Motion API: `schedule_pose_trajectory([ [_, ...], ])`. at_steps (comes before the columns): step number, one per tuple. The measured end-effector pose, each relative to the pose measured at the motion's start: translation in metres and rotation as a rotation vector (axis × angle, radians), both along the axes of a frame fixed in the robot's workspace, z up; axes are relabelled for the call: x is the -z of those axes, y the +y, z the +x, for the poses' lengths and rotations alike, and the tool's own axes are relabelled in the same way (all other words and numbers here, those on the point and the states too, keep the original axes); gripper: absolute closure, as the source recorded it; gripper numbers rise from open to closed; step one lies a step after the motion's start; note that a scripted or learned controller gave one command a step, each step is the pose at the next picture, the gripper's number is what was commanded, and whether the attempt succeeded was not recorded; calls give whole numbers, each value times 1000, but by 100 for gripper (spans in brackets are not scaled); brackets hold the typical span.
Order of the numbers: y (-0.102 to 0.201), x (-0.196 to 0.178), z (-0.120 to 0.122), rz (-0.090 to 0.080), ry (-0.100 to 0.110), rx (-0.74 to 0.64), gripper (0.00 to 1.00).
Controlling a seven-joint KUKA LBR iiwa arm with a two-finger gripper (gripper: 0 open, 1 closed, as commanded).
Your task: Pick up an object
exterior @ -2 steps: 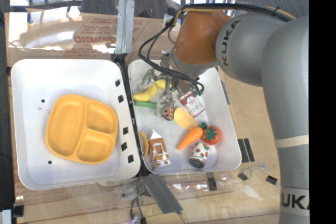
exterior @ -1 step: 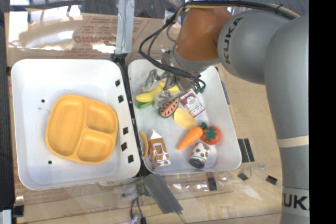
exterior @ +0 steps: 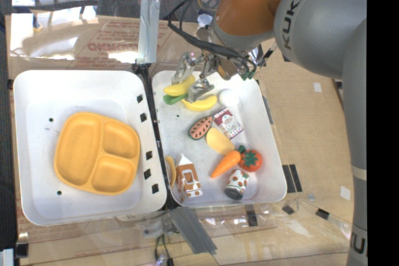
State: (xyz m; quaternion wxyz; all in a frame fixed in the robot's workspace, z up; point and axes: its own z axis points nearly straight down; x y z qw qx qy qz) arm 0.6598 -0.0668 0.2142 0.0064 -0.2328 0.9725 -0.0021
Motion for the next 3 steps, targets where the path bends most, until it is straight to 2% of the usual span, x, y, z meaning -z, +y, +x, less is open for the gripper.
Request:
schedule_pose_trajectory([
  [1, -17, -70, -22, -1, 4, -73, 100],
  [2, -46, 60, -6, 5, 27, -71, 100],
  [3, -17, -3, -1, 0, 6, -119, 100],
])
